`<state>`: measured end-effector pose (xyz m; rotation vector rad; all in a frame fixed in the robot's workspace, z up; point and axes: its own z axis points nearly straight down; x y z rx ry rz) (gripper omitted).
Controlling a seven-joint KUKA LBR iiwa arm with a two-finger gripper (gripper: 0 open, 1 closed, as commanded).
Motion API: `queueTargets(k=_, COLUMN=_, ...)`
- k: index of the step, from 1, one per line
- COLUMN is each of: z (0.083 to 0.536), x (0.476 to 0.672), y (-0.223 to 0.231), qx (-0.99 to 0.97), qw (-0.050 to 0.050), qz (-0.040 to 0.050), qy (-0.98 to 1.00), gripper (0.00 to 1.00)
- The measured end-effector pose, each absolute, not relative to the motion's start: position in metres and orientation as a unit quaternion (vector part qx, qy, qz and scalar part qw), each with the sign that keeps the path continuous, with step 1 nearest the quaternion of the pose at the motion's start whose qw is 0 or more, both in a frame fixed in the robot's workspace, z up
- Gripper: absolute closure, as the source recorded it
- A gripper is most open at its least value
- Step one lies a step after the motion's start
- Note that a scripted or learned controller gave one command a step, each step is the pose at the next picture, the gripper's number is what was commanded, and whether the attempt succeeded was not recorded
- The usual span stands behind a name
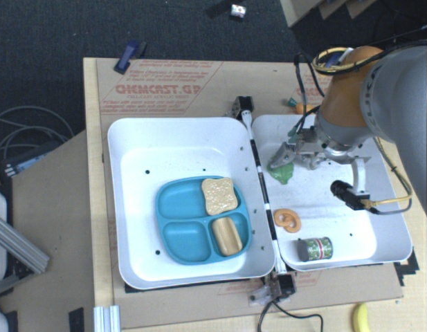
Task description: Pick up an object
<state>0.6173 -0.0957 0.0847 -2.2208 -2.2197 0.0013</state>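
In the right bin (379, 237), a small green object (282, 172) lies near the left wall. My gripper (293, 155) hangs right over its upper edge, and the wrist covers part of it. An orange pretzel-shaped ring (287, 220) lies nearer the front, and a small can (315, 248) lies on its side at the front edge. In the left bin (130, 158) sits a blue divided plate (182, 237) with a slice of bread (219, 195) and a brown roll (227, 235).
The grey arm with its orange band (348, 92) covers the back right of the right bin. A black connector with a yellow cable (351, 194) hangs over the bin's middle. The divider rim (261, 185) separates the two bins.
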Motion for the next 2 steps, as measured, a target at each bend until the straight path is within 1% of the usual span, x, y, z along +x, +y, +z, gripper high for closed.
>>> queueTargets(k=1, z=0.085, x=0.606, y=-0.103, qx=-0.707, qw=0.001, qz=0.0004, qy=-0.707, gripper=0.0)
queueTargets(k=2, z=0.085, x=0.591, y=-0.092, qx=-0.707, qw=0.001, qz=0.0003, qy=-0.707, gripper=0.0)
